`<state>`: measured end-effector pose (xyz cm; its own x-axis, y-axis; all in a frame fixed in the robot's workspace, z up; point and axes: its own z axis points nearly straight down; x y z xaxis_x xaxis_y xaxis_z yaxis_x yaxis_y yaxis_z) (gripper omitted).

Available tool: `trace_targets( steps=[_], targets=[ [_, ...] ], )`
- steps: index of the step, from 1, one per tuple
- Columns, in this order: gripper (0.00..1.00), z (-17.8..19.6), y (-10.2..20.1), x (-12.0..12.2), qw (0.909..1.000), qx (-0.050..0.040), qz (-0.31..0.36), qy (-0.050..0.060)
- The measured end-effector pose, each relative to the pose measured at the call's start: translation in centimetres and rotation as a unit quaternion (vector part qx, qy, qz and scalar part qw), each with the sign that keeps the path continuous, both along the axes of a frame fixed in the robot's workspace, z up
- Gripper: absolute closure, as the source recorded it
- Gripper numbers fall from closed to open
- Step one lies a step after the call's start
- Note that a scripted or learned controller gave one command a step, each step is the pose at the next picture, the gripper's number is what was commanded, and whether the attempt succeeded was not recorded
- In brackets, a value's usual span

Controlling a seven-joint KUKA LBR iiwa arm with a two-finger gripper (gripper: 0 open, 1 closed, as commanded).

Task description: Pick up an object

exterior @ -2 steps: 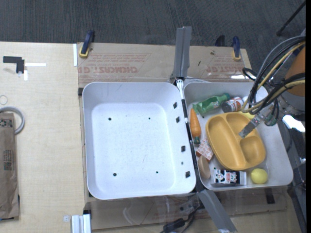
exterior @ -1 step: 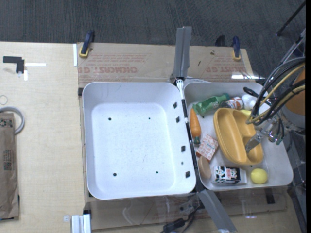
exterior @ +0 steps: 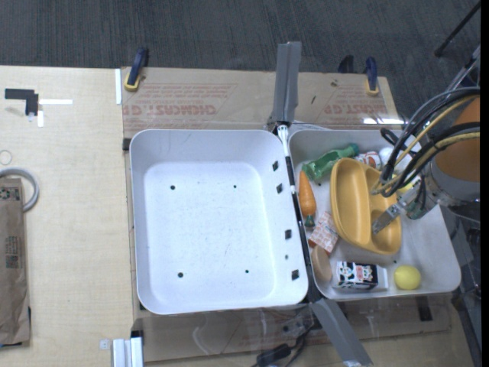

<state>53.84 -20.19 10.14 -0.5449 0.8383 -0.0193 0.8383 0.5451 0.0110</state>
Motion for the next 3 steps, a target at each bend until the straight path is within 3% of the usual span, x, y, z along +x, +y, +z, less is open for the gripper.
trace_targets(
  steps=[1, 2, 3],
  targets=[
    [0.0, 7.4, -1.9, -0.5, 0.9999, 0.0039, 0.007, 0.009],
    [0.0, -0.9, -1.7, 0.1, 0.9954, 0.0078, -0.095, 0.01],
    [0.0, -1.0, -1.9, -1.6, 0.9987, 0.0055, -0.05, 0.009]
  ],
)
